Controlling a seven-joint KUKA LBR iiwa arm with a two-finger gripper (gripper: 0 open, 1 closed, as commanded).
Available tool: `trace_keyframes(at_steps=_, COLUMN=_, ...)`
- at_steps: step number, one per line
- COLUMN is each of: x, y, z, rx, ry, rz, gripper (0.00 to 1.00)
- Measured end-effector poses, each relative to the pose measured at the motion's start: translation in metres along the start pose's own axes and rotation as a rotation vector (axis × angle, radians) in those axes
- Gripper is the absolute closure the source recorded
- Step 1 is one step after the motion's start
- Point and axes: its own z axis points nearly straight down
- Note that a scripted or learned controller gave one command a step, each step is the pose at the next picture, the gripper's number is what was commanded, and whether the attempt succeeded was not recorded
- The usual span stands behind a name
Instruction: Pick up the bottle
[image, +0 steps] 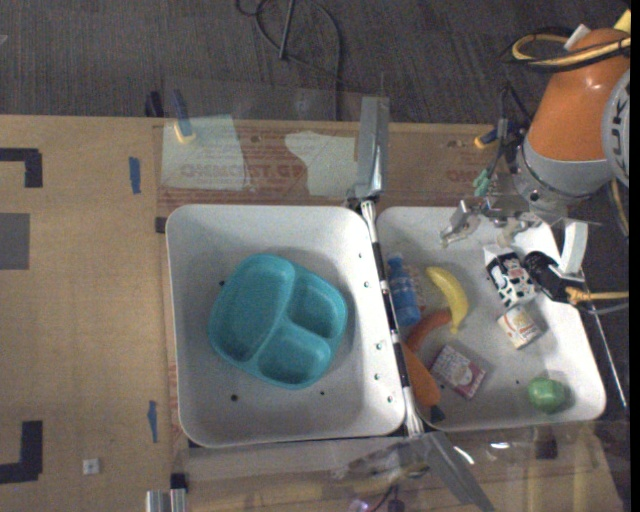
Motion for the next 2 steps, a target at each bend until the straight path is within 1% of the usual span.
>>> trace_keyframes(at_steps=1, x=0.0089, y=-0.0535, z=0.1054, rx=0.000, ry=0.000, rz=0.158, gripper=0.00)
trace_keyframes(at_steps=2, x=0.0075, y=-0.0530, z=0.0954, rx=-0.003, ry=0.000, rz=0.162, gripper=1.00)
